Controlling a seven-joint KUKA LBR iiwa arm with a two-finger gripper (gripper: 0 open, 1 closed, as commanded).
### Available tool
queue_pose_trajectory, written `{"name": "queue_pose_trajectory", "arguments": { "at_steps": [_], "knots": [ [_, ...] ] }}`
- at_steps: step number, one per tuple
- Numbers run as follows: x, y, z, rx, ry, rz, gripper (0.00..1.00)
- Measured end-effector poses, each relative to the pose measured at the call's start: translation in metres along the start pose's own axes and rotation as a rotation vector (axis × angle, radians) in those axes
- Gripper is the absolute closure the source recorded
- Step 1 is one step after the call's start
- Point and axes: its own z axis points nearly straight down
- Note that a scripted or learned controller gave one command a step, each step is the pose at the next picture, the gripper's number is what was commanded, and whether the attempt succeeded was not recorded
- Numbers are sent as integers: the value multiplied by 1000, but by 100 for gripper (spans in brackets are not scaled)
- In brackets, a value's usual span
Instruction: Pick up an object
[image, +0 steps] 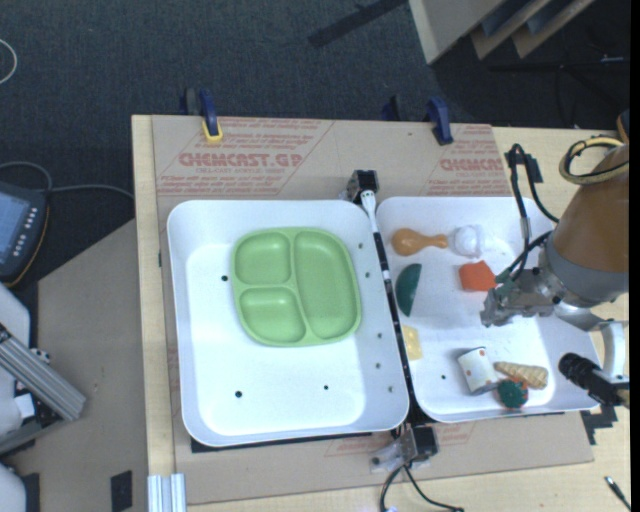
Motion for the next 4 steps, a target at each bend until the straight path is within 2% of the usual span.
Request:
{"name": "queue_pose_trajectory", "arguments": {
  "at_steps": [1, 2, 3, 4],
  "knots": [
    [2, -1, -64, -2, 0, 0, 100],
    [2, 0, -68, 3, 0, 1, 100],
    [53, -28, -70, 10, 5, -3, 100],
    [56, -24, -71, 5, 2, 0, 100]
  ]
}}
